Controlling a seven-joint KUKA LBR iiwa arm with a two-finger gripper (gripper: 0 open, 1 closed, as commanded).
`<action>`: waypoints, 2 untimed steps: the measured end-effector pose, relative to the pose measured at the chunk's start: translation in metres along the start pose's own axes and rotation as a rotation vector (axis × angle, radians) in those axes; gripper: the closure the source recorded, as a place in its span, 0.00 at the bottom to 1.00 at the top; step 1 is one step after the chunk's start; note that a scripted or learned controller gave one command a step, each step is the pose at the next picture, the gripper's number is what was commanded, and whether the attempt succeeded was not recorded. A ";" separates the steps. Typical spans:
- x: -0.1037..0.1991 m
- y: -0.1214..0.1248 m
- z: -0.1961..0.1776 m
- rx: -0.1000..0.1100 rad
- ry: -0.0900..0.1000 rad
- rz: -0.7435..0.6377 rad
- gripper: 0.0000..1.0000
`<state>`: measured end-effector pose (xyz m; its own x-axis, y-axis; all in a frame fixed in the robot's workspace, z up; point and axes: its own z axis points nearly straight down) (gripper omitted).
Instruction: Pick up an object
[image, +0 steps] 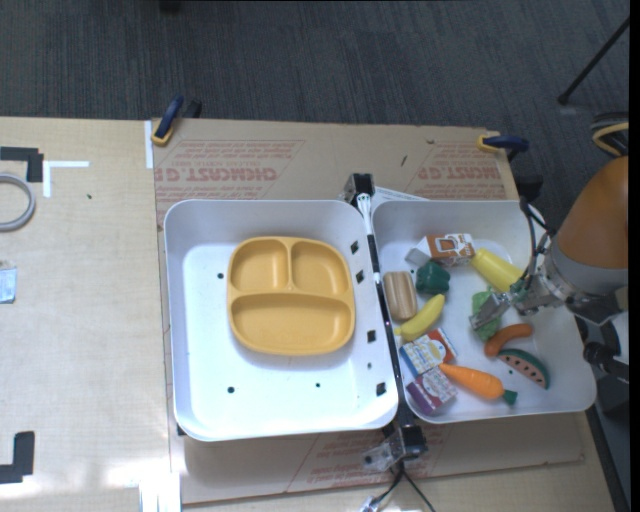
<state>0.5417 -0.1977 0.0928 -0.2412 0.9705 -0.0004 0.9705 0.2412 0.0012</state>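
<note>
In the left white bin (190, 330) lies a yellow plate (291, 296) with three parts. Nothing sits on the plate.

The right white bin (560, 385) holds the toys, and they lie close together. At its left side is a little bread loaf (400, 294), and just beside it a yellow banana (422, 316). Nearer to the camera is a small bright packet (424, 354), with a purple thing (428, 398) at the near wall. An orange carrot (475, 381) lies just right of the packet. At the far side sits a small orange and white box (450, 247). A dark green toy (432, 276) is just near of it, and a yellow toy (497, 268) is to its right. A watermelon slice (526, 367) lies close to the near right corner.

The gripper (500, 312) comes in from the right and hangs low over the middle of the right bin. It looks partly open. Its tips are down by a green leafy toy (487, 301) and a small orange toy (508, 336), but it is hard to tell if they touch either one. Nothing can be seen held between its fingers (490, 318).

So the job looks only begun. The arm has reached the toys, but no toy is lifted. It has yet to close on one toy, most likely the green or the orange one, and raise it out of the bin. The toys are crowded, so it may slip or bump the next one.
</note>
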 end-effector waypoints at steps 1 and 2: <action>-0.001 0.001 -0.010 -0.003 -0.002 0.003 1.00; 0.053 -0.044 -0.128 -0.001 -0.001 -0.004 1.00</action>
